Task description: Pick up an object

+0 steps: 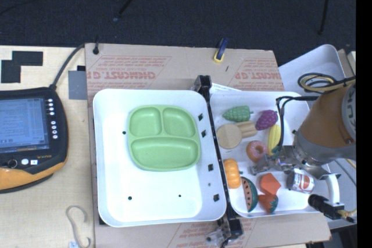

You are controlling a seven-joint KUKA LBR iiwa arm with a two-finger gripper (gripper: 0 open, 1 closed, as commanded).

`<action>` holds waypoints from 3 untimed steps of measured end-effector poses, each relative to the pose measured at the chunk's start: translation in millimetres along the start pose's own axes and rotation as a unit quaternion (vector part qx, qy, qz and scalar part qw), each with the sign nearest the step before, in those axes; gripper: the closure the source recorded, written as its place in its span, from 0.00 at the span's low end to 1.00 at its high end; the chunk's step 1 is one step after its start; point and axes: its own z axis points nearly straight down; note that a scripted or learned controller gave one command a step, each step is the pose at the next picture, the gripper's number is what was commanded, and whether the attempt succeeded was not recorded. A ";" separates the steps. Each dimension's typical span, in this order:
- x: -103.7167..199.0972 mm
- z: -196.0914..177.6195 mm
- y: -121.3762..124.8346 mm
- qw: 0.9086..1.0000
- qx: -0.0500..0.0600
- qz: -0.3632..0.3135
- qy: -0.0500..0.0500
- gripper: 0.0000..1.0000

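Observation:
The right bin holds several toy foods: a green fruit, purple grapes, a yellow banana, a tan wooden disc with a handle, a peach-coloured fruit, an orange piece, a watermelon slice, two red-orange pieces and a small can. My gripper hangs low over the bin's middle, between the peach-coloured fruit and the upper red-orange piece, just below the banana. The grey arm hides the bin's right side.
The left bin carries a green divided plate. A black divider runs between the bins. A control tablet lies at the far left of the bench, and cables loop behind the arm.

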 end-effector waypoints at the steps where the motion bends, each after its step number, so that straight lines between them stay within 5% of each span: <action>1: -1.4 -10.3 0.4 1.000 0.001 0.002 0.001 1.00; 3: -8.6 -105.6 -4.3 1.000 -0.002 0.001 -0.001 1.00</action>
